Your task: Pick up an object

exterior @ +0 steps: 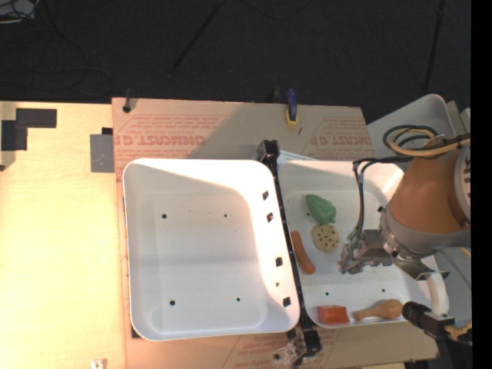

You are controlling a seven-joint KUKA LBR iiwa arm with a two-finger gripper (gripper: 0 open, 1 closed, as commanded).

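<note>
Reaching in from the right, the grey arm with its orange band (427, 194) holds the end effector (355, 261) low over the right shallow white bin (338, 177); I cannot tell its state. To its left lie a green lumpy object (320, 207), a round tan cookie-like disc (326, 237) and an orange carrot-shaped stick (302, 253). Along the near wall rest a red block (332, 314) and a tan wooden-looking spoon shape (378, 310). The left white bin (154, 177) sits beside it on the surface.

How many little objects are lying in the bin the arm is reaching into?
5: a green lump near the top, a speckled round biscuit below it, an orange stick by the left wall, a red block and a tan spoon-like piece along the bottom. The arm may hide more.
</note>
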